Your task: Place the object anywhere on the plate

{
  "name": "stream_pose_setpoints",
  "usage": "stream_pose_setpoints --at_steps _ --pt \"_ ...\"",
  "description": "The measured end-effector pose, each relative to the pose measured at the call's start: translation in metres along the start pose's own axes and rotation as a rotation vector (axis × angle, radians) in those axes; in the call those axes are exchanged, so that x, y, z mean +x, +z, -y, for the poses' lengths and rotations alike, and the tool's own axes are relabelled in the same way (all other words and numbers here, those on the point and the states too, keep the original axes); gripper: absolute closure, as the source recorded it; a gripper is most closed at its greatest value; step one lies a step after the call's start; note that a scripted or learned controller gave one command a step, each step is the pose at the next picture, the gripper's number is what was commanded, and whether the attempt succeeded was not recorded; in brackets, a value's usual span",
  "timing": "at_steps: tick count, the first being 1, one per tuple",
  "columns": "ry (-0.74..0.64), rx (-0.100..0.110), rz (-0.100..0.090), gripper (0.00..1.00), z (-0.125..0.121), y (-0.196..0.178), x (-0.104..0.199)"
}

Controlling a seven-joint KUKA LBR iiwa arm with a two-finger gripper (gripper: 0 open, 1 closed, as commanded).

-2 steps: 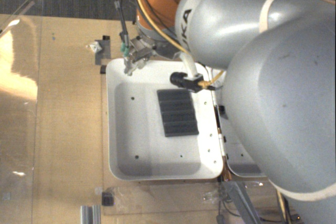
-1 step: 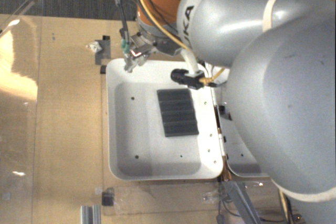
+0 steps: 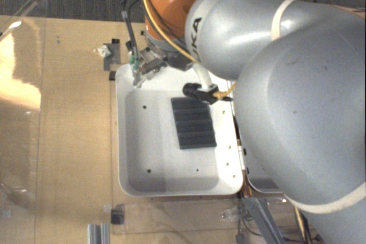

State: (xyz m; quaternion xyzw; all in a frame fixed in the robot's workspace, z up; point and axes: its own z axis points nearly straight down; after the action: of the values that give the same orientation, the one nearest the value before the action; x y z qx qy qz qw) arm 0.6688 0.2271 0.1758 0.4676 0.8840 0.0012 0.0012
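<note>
– Logging the fingers [image 3: 137, 77] first: where do they stand against the bin [image 3: 128, 140]?
– Over the bin's far-left corner, about above its rim, at the end of the arm [image 3: 274, 54] that reaches across the bin's right side.
– And the task's thing?
– A dark ribbed slab [image 3: 193, 123] lies flat on the bin floor, right of the bin's middle. I take it for the plate. Its long axis runs from the bin's far wall toward its near wall, a little skewed. From the fingers it lies toward the bin's near-right, well apart from them.
– The object to be placed?
– Which thing that is, I cannot tell. A green bit [image 3: 133, 60] sits just by the fingers. It may be part of the tool or a held thing.
– How far open?
– Cannot tell. This angle hides the gap, and whether anything is gripped.
– The coming move?
– By my reckoning, a carry from that far-left corner toward the slab, then a release over it, if anything is held at all.
</note>
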Motion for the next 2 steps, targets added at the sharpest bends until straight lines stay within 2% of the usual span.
stream_pose_setpoints --at_steps 1,2 --pt "-0.539 -0.004 0.001 1.0 0.0 -0.01 -0.002" --pt "-0.746 -0.005 0.002 1.0 0.003 0.01 0.011"
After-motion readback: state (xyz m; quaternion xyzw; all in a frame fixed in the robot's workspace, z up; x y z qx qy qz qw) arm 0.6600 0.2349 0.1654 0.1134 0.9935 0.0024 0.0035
